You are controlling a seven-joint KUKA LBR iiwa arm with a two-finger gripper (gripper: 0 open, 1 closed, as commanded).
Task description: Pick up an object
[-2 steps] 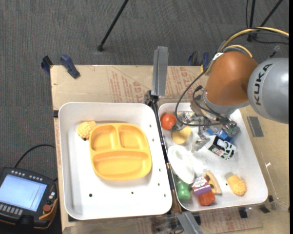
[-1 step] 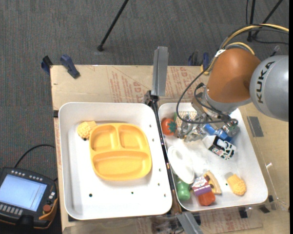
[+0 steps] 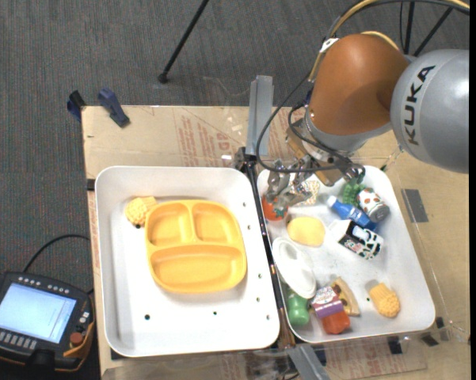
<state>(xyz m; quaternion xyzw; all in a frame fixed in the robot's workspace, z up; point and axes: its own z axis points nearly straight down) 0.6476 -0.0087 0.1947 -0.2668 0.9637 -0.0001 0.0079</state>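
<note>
The camera view looks down on a cardboard-covered surface (image 3: 182,133) carrying 2 shallow white bins side by side. The left bin (image 3: 119,291) holds a yellow divided tray (image 3: 195,244) with 3 compartments, lying flat near the bin's middle, and a small yellow corn-like toy (image 3: 138,209) touching the tray's upper left corner.

The right bin (image 3: 416,287) is crowded. A pale yellow lemon-shaped piece (image 3: 306,231) lies near its middle, with a white bowl-like dish (image 3: 293,266) just below it. To the right sit a blue bottle (image 3: 349,210), a small can with a red and white label (image 3: 372,204), and a black and white carton (image 3: 361,242). A green bottle (image 3: 351,189) stands at the upper edge. Along the bottom edge are a green item (image 3: 298,310), a purple and red block (image 3: 329,307) and another yellow corn-like toy (image 3: 385,300).

The grey arm (image 3: 439,105) with its orange band (image 3: 355,81) reaches in from the right, and the pincer (image 3: 280,187) hangs low over the upper left corner of the right bin, just above a small red and green item (image 3: 272,209). Whether its fingers are spread or pressed together cannot be told, and nothing is visibly held between them.

A teach pendant (image 3: 36,317) with a lit screen lies on the floor at lower left.
</note>
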